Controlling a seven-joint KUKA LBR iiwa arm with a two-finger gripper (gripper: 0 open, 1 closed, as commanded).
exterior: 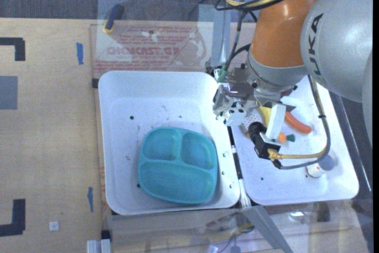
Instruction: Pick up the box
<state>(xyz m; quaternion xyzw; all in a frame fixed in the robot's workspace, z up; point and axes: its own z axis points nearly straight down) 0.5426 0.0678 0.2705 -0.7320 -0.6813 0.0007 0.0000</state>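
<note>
My gripper (232,111) hangs over the divider between the two bins, at the left edge of the right bin (337,186). The grey arm with its orange band (284,26) covers much of that bin. Just right of the gripper, a pale white and yellow box-like object (276,120) lies tilted in the right bin, partly hidden under the wrist. I cannot tell whether anything is held.
A teal divided plate (177,166) lies in the left bin (118,98). In the right bin are an orange carrot-like piece (298,124), small orange and green bits (285,137) and a white round piece (314,171). A yellow cable (302,156) loops below the wrist.
</note>
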